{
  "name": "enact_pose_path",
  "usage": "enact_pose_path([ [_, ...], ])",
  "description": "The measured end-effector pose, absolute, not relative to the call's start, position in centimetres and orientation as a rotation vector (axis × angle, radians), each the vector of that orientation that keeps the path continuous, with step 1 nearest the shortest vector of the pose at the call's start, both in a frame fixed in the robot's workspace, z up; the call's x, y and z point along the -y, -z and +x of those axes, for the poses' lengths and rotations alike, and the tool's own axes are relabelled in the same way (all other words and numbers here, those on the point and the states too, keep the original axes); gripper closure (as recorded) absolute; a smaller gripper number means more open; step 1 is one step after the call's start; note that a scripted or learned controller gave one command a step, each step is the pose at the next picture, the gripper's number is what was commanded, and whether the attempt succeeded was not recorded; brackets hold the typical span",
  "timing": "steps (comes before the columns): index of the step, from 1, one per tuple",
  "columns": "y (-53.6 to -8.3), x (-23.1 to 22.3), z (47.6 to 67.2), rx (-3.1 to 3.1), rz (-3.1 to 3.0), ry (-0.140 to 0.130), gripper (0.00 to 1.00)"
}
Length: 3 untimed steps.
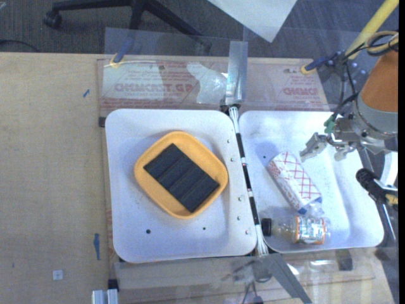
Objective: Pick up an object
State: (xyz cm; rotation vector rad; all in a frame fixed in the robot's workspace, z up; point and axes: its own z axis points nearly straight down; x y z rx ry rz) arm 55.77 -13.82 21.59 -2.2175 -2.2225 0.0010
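Gripper hovers just right of the red-checked packet, finger state unclear; approach step, next descending onto it squarely.

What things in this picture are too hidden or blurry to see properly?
- Claw: small and blurry in the camera view; open or shut is unclear.
- Arm: cut off by the right edge.
- Small bottle: label too blurry to read.
- Yellow tray: dark pad covers its middle.

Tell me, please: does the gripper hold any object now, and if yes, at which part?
Nothing is held. The gripper hangs above the right bin, apart from the red-checked packet and the small bottle lying there.
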Motion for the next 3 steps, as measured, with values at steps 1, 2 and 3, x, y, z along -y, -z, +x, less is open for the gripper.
enact_pose_path([
  [1,-10.0,9.8,51.3,2.225,-2.238,0.013,0.0],
  [2,-10.9,9.9,51.3,2.224,-2.243,0.014,1.0],
  [3,-18.4,7.8,58.0,2.394,-2.035,0.0,1.0],
])
